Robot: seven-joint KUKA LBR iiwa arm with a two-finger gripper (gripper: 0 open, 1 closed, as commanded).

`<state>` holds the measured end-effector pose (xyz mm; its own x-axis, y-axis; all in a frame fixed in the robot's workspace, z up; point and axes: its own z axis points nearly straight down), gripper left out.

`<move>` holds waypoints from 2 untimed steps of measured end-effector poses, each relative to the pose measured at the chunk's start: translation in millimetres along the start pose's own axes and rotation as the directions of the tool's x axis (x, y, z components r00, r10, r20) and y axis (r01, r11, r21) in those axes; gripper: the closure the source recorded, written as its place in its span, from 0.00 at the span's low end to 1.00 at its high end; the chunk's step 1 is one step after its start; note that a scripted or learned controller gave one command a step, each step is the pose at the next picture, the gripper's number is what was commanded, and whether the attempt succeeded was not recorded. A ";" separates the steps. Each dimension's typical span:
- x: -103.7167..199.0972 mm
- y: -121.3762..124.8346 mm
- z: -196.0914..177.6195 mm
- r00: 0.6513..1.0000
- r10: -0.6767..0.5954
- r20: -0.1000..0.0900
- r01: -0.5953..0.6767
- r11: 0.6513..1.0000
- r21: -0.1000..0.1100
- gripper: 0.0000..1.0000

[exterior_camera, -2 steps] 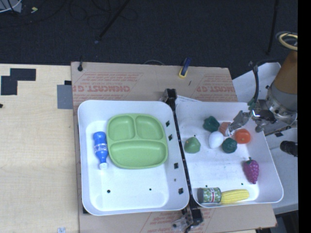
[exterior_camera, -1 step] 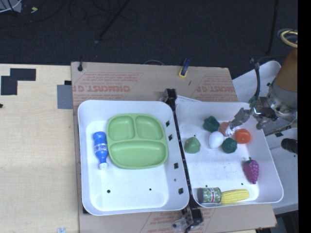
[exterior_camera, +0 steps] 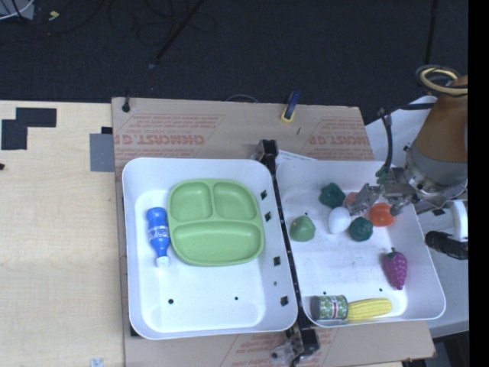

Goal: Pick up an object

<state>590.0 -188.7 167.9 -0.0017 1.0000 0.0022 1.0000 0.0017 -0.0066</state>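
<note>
Several small toys crowded the right bin's (exterior_camera: 428,266) far edge; I couldn't tell the gripper's (exterior_camera: 372,197) state above the orange ball (exterior_camera: 381,216), likely light, slippery.

The only legible printing is on the cardboard sheet (exterior_camera: 191,132) lying under both bins, well to the left of the gripper (exterior_camera: 376,197) and farther back. Red block lettering appears there upside down and mirrored; it seems to read "CHEMCAST", uncertain. A second, similar red imprint stands on the same cardboard just behind the gripper. The can's (exterior_camera: 331,307) label cannot be read.
</note>
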 end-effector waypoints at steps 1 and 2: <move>-6.9 -5.0 51.8 1.000 0.000 0.001 0.000 1.000 0.000 0.00; -3.7 -4.3 82.0 1.000 -0.001 0.001 0.001 1.000 -0.002 0.00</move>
<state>585.2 -192.2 86.0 -0.0031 1.0000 0.0017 1.0000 0.0031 -0.0046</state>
